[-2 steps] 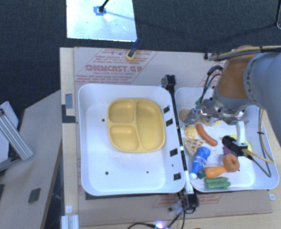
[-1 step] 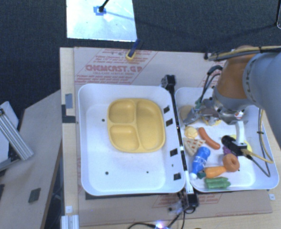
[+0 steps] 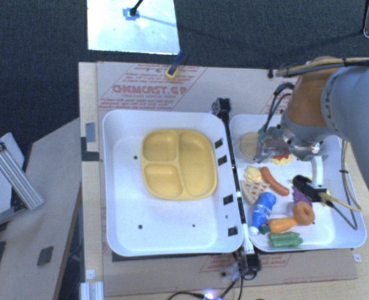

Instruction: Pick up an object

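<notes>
I see the worktop [image 3: 90, 167] bearing a lettered board [image 3: 148, 89]; on it two white bins, left [image 3: 119, 230] at nine o'clock, right [image 3: 350, 230] at three.

Two bins side by side on the bench: left bin [image 3: 119, 230] holding a divided tray [image 3: 177, 163] near its middle. Right bin [image 3: 353, 233] crowded with toy food. Flat round piece [image 3: 249, 145] at the back left, gripper [image 3: 269, 147] just right of it. Sausage [image 3: 276, 181] near the centre, wedge [image 3: 254, 189] to its left, bottle [image 3: 263, 210] in front of the wedge. Doughnut [image 3: 304, 213] right of the bottle, carrot [image 3: 281, 225] before both, green vegetable [image 3: 284, 239] at the front edge.
</notes>
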`<state>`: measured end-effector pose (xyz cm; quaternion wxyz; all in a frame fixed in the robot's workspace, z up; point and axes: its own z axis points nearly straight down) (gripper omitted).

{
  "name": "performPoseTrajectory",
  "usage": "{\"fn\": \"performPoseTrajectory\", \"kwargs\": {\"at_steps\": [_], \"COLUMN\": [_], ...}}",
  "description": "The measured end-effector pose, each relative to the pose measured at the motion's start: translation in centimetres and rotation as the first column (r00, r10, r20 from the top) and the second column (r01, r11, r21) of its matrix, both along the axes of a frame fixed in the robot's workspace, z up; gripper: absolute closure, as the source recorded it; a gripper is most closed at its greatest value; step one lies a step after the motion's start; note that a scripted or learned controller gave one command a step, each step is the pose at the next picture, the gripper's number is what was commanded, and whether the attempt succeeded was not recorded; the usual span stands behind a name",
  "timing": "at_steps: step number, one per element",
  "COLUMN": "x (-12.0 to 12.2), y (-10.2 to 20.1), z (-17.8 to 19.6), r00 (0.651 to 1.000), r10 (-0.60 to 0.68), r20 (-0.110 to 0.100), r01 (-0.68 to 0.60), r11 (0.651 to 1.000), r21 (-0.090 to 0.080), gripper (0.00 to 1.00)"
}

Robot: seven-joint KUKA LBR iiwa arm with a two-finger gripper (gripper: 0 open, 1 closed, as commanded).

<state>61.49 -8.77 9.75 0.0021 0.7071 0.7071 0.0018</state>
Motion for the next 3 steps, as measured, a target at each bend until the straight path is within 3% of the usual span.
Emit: {"fn": "performPoseTrajectory", "kwargs": {"at_steps": [2, 3], "x": [-0.6, -0.5], "y": [0.0, 0.0], "z": [10.7, 12.9], "r00": [1.000, 1.000], "r10": [0.004, 0.005], "r20": [0.003, -0.001], "r01": [-0.004, -0.005], "r11": [1.000, 1.000], "r21": [0.000, 0.001], "gripper": [1.00, 1.00]}}
